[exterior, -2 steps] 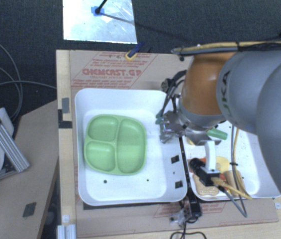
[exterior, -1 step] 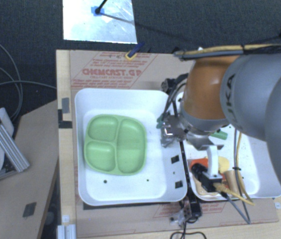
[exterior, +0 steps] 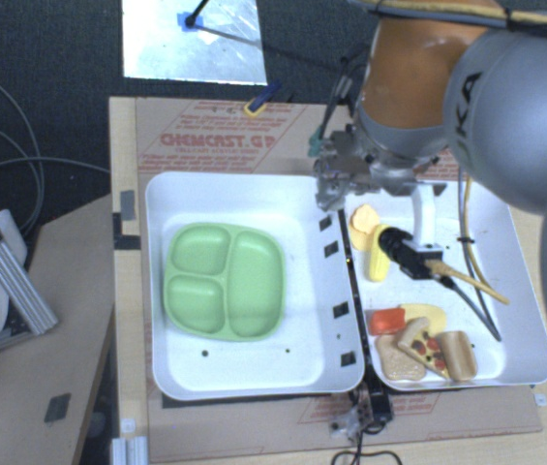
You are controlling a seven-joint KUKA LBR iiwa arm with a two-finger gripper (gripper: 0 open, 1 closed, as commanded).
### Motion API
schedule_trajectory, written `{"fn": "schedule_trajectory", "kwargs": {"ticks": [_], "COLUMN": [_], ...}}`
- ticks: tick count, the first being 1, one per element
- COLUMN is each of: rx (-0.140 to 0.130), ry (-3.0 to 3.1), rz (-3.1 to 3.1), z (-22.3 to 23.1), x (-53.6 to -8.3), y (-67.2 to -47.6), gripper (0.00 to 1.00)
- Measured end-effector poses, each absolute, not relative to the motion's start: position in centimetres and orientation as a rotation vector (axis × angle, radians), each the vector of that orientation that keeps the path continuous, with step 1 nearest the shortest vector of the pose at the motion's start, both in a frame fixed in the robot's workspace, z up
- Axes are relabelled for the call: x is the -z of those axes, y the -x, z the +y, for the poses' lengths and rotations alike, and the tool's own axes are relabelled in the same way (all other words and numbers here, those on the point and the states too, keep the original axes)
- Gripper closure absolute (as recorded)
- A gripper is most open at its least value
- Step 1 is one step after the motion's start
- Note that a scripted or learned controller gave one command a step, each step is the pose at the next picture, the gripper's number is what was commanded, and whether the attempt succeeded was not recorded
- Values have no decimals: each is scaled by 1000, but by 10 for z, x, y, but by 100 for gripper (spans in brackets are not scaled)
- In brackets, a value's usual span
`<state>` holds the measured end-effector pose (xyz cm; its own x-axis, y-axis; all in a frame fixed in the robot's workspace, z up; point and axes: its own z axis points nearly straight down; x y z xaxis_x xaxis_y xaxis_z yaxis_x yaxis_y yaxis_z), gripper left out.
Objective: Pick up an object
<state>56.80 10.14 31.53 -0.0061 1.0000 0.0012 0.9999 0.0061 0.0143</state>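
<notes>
My gripper point(exterior: 334, 190) hangs over the back left corner of the right bin point(exterior: 520, 289), close to the divider between the two bins. Just right of it lies a yellow toy food piece point(exterior: 363, 222), with a longer yellow piece point(exterior: 378, 263) below that. Toward the front of the same bin lie a red piece point(exterior: 385, 320), a pale yellow piece point(exterior: 429, 314), a pizza-like slice point(exterior: 406, 354) and a tan bread-like piece point(exterior: 458, 356). I see nothing held by the gripper.
The left bin point(exterior: 162, 201) holds a green divided plate point(exterior: 224, 280). The big grey and orange arm point(exterior: 447, 76) overhangs the back of the right bin. A cardboard sheet point(exterior: 205, 134) lies under both bins.
</notes>
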Motion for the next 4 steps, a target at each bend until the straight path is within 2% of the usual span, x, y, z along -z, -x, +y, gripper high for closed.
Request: {"fn": "schedule_trajectory", "kwargs": {"ticks": [1,2,3,4], "rx": [1,13,-16,-22], "ry": [-2223,-2225,-2213,-2208], "rz": [2221,2225,2222,2224], "z": [88,88,83,100], "x": [-304,-177,-295,-406], "y": [-508,-530,-494,-488], "gripper": [100,100,100,100]}}
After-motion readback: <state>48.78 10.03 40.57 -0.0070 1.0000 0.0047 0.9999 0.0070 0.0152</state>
